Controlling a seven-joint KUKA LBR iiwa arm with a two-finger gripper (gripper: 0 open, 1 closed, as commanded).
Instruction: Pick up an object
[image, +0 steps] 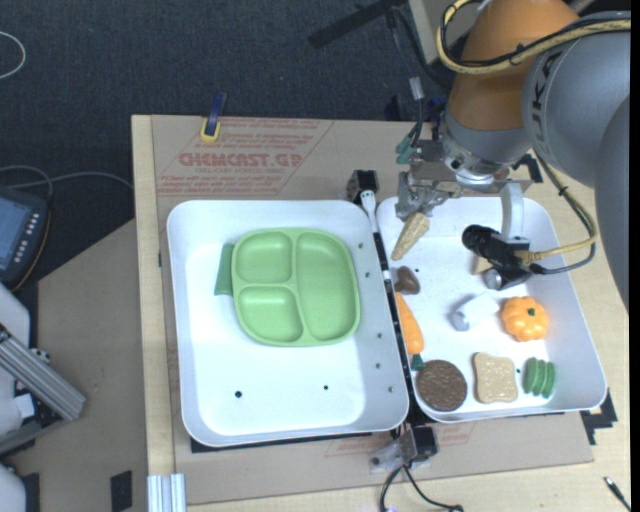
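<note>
Two shallow white bins sit side by side on a brown board. Over the right bin (575, 330), near its back left corner, the gripper (420, 207) pinches the upper end of a tan cone-shaped object (409, 238), which hangs tilted from the closed fingers. Below it lie a small brown piece (405, 280), an orange carrot (408, 323), a grey bit (459, 317), an orange pumpkin (524, 318), a brown round patty (441, 385), a bread slice (494, 378) and a green item (539, 376). The left bin (195, 360) holds a green divided plate (296, 286). Dark carpet surrounds the bench. The grey arm's bulk cuts off the bin's far right corner.
</note>
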